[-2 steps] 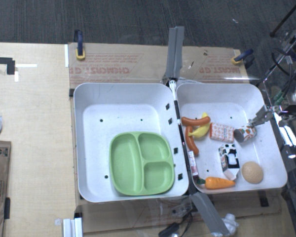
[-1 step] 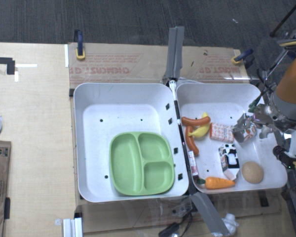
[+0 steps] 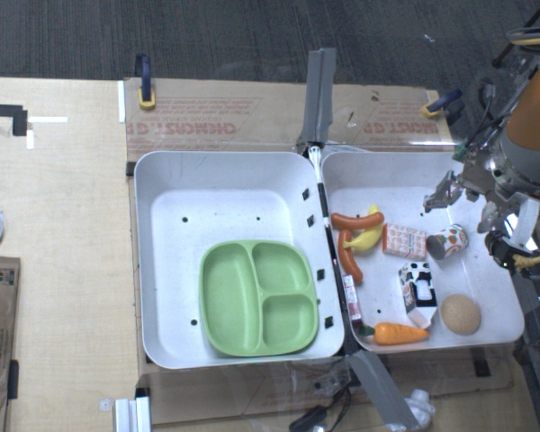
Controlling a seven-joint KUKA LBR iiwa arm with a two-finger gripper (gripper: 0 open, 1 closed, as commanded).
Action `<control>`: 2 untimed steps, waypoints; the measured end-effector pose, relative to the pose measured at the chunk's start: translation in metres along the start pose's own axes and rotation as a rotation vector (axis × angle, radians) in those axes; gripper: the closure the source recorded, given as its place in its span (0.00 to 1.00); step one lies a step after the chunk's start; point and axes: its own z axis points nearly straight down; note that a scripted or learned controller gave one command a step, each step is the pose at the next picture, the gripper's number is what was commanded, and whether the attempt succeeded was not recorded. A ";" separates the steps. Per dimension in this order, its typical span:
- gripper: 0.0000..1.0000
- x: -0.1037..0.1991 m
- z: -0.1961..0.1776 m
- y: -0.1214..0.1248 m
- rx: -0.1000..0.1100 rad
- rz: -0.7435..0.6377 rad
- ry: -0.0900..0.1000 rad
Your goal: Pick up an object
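My gripper [image 3: 465, 207] hangs over the right part of the right bin [image 3: 378, 171], open, its fingers [image 3: 441, 193] spread with nothing between them. Just below it lies a small can [image 3: 449, 240] on its side. To the can's left is a pink wafer packet [image 3: 403, 240]. Further left are a yellow banana [image 3: 365, 238] and two sausages [image 3: 355, 219], [image 3: 349, 263]. A black-and-white carton [image 3: 418, 286], a round bread roll [image 3: 460, 314] and a carrot [image 3: 400, 334] sit near the bin's front.
The left bin [image 3: 162, 241] holds a green divided plate [image 3: 259, 297]. A grey divider post [image 3: 320, 97] rises behind the seam between the bins. Clamps [image 3: 144, 84], [image 3: 441, 104] sit on the cardboard at the back. A slim tube [image 3: 352, 297] lies by the right bin's left wall.
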 end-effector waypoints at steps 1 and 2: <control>0.00 0.025 0.110 -0.028 0.002 -0.214 0.001; 0.00 -0.028 0.117 -0.081 0.000 -0.453 0.002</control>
